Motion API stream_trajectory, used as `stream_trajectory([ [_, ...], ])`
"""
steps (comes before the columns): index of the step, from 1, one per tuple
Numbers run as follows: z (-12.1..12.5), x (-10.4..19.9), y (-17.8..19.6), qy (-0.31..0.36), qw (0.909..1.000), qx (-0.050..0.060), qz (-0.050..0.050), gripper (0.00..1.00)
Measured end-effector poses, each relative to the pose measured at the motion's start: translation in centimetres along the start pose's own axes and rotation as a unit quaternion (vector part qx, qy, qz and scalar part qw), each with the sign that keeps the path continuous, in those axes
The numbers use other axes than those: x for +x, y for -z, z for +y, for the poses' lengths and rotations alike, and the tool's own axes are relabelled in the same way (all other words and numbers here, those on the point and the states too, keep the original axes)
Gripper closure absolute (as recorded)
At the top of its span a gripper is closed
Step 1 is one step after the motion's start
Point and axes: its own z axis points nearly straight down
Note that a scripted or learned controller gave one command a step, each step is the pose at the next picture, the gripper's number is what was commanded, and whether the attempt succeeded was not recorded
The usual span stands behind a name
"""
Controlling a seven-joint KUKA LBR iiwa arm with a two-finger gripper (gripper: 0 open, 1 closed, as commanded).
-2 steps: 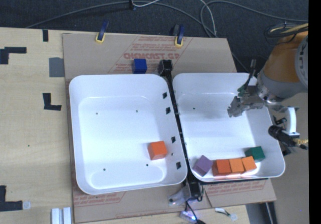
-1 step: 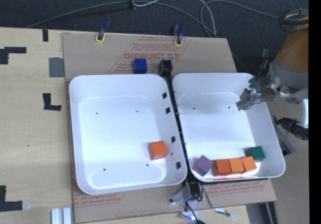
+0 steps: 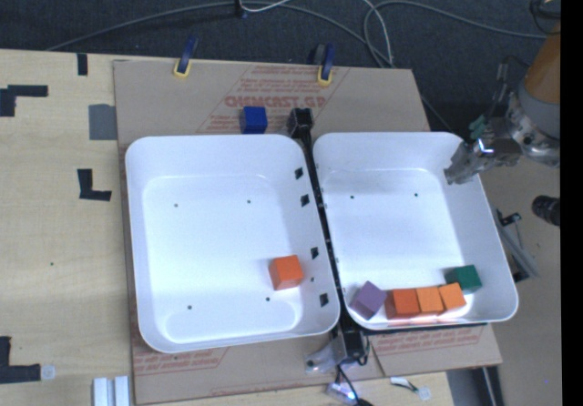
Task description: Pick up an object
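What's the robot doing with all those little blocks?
The robot is trying to pick up a block. Its hand sits above the far right edge of the right bin, with no block in it. Along that bin's near edge lie a purple block, three orange blocks in a row and a green block. One orange block lies in the left bin.

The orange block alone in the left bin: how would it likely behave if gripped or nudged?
The orange block looks like a small solid cube, so probably rigid and light. Flat faces suggest it would slide, not roll, on the smooth left bin. It sits apart from the walls, so the gripper likely has room around it.
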Motion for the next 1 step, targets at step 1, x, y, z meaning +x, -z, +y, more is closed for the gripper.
stream_trajectory([
  [1,-0.52,6.06,-0.66,0.002,1.0,0.002,0.001,1.0],
])
